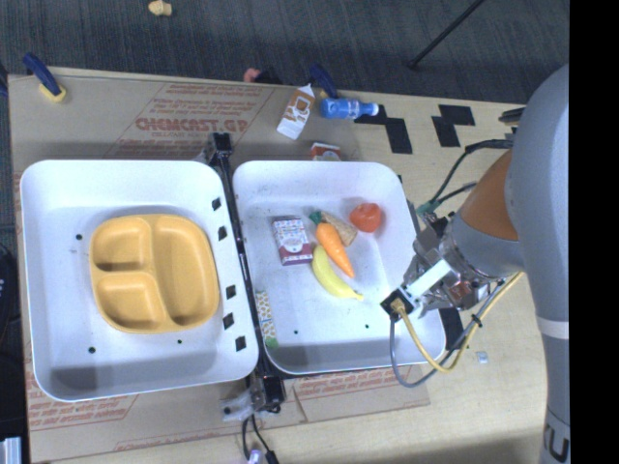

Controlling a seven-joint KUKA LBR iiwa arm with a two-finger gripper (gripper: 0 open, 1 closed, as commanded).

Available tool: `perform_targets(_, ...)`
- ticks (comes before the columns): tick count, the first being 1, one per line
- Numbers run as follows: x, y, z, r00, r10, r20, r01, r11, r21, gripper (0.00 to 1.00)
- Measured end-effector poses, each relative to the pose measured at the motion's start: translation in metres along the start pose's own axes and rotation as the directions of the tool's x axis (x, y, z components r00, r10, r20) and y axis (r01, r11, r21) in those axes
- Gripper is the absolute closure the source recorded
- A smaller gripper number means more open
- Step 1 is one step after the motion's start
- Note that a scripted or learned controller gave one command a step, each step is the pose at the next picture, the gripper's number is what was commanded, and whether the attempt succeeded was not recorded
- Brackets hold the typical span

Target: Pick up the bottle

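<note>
bottle (346,109) lying on counter (474,153), 11 o'clock of hand (435,280) | long axis 9–3 | hand's opening: cannot tell

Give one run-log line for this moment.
gripper: at right rim of right bin | bottle: on bench beyond that bin, not held | task: not done

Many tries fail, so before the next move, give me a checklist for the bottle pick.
1. Bottle found: ok, the blue bottle lies on the bench beyond the right bin.
2. Bottle inside a bin: not ok, it is outside both.
3. Bottle upright: not ok, it lies on its side.
4. Claw above bottle: not ok, it hangs at the right bin's right rim.
</note>
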State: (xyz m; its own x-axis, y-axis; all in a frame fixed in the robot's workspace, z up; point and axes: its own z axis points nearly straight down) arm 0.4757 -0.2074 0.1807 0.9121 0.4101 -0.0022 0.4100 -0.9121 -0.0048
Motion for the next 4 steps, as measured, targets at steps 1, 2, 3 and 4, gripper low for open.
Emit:
perform_targets(1,0.001,-0.001,-0.01,1.0,-0.008,0.001,0.008,1.0,0.006,1.0)
perform_targets(2,0.02,-0.045,-0.004,0.999,-0.05,0.001,0.05,0.999,0.002,1.0)
perform_targets(3,-0.001,0.003,0.007,0.99,-0.138,0.0,0.138,0.99,-0.001,1.0)
perform_targets(4,-0.001,0.003,-0.003,0.989,-0.145,0.0,0.145,0.989,0.003,1.0)
